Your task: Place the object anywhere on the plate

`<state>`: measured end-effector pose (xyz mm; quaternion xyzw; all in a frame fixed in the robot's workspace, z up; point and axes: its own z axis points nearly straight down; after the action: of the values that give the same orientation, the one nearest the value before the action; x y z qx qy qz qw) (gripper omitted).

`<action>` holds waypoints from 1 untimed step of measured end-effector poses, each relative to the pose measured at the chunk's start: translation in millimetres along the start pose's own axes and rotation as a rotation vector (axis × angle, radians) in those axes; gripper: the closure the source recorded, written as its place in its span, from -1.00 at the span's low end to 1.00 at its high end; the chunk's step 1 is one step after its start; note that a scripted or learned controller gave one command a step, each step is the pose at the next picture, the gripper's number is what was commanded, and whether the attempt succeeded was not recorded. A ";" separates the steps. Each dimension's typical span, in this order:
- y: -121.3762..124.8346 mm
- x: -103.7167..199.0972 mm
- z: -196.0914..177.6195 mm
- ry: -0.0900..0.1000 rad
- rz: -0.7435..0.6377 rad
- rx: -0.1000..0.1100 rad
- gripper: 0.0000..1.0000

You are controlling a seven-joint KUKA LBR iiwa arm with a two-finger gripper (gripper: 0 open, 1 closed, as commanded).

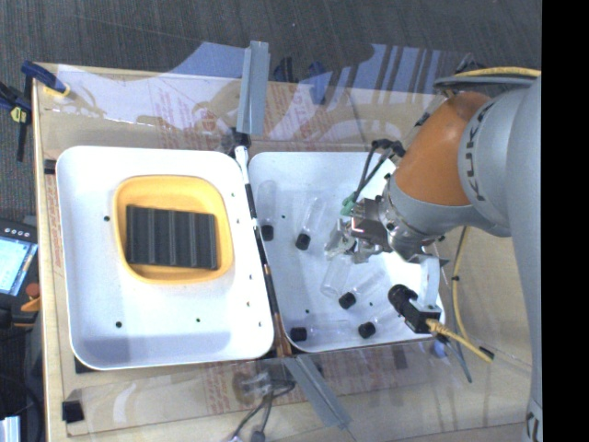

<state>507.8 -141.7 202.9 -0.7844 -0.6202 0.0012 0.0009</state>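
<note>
A yellow plate (171, 194) with a dark ribbed insert lies in the left white bin (92, 320). In the right bin (285, 178) lie several clear, glassy objects with black caps; one (336, 284) is just below the gripper and another (311, 221) is to its left. My gripper (352, 240) hangs low over the middle of the right bin, among these clear objects. The wrist and the glare hide what is under it.
The grey arm with its orange band (442, 159) covers the right bin's right side. A black fitting with a yellow cable (416, 313) sits at that bin's lower right corner. Metal rails run between the bins (253, 86). A small screen (14, 261) stands at the far left.
</note>
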 end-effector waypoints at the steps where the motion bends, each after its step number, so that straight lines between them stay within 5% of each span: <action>1: 56.9 51.7 -16.2 0.001 -0.240 -0.001 1.00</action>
<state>575.1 -104.5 218.8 -0.7044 -0.7098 0.0006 0.0009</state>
